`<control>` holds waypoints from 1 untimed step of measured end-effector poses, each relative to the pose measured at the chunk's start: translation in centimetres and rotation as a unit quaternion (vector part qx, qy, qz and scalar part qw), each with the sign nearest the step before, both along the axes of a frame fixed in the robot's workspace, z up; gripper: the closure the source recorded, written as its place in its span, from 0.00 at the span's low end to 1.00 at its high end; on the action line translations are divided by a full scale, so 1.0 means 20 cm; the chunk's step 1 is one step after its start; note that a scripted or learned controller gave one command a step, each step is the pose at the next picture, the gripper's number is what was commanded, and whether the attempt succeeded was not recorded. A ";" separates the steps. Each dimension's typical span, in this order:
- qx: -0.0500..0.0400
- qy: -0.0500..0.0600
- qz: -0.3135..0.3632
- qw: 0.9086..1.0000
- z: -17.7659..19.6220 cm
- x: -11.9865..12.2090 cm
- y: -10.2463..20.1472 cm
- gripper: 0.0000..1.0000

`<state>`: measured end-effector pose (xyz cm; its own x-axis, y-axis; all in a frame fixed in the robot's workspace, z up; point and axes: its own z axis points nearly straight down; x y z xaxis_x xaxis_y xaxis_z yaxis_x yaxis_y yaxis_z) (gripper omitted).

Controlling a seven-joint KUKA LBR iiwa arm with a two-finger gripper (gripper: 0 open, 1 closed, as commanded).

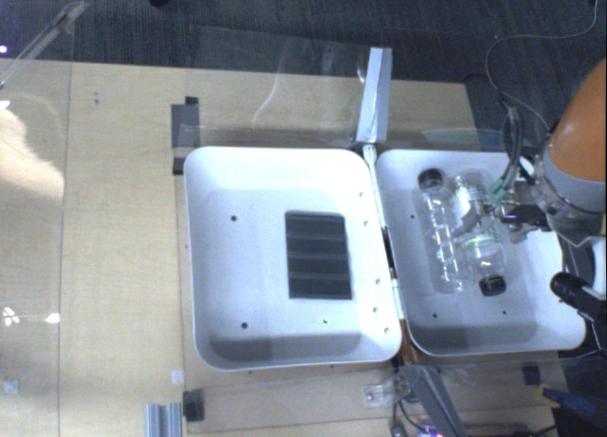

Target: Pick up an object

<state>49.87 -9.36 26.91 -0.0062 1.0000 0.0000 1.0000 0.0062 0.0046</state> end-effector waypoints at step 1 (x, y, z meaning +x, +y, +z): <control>0.000 0.001 -0.001 1.000 -0.36 0.45 -0.12 0.00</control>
